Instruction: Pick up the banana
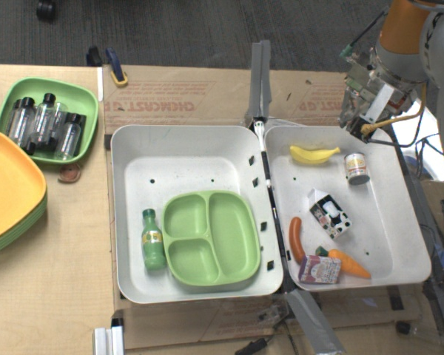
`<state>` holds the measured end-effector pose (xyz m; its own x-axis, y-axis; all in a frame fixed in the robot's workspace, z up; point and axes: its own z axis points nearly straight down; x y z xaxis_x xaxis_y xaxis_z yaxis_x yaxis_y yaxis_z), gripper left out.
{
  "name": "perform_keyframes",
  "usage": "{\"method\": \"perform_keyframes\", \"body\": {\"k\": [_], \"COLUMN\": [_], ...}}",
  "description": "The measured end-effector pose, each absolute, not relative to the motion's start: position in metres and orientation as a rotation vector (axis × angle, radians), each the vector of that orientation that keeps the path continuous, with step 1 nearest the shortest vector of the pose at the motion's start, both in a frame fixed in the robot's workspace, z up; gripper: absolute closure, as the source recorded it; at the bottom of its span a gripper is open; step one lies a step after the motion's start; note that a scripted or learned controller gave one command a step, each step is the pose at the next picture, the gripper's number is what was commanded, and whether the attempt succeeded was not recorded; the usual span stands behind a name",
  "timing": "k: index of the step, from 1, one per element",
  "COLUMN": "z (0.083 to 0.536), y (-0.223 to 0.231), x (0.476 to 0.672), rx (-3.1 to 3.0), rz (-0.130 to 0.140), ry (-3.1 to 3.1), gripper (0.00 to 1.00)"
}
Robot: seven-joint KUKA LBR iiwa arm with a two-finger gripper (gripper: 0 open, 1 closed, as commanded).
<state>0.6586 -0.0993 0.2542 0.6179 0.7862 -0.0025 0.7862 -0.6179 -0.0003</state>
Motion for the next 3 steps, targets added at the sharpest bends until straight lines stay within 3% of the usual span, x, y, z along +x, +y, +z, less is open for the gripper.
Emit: {"method": "perform_keyframes", "body": {"k": [1,2,3], "z": [0.253,0.3,0.259], "y": [-0.134,-0.04,0.015], "x": [0.649,0.609,0.652], "rx": [2.924,2.838,2.621], "rz": [-0.006,-0.008,-0.007], "ry": [1.151,1.352,1.734], "gripper": [1.0,1.0,1.0]}}
